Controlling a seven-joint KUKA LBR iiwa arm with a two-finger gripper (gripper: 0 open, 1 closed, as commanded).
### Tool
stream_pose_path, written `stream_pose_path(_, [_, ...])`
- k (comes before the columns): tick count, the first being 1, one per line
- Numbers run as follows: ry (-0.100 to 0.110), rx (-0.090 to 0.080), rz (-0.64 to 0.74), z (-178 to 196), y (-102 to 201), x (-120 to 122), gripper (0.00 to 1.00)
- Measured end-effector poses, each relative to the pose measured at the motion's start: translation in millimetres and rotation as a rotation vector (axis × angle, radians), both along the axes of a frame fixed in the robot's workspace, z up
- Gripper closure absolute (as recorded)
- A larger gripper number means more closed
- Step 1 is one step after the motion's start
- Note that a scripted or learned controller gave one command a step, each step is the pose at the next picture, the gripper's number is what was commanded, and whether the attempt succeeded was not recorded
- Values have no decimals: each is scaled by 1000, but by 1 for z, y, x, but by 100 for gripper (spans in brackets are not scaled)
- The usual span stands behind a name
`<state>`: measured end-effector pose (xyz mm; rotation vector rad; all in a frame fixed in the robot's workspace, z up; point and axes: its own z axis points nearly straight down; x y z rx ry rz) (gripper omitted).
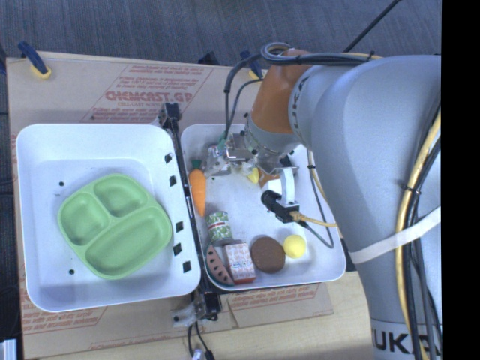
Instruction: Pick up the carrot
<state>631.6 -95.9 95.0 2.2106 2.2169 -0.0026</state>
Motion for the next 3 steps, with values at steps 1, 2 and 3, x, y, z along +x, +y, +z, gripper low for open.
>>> stream_pose_path(1, [0, 1, 0, 0, -1, -6, 0])
stream_pose_path(2, [0, 0, 0, 0, 0, -6, 0])
stream_pose_path(3, [-1, 0, -2, 0, 0, -15, 0])
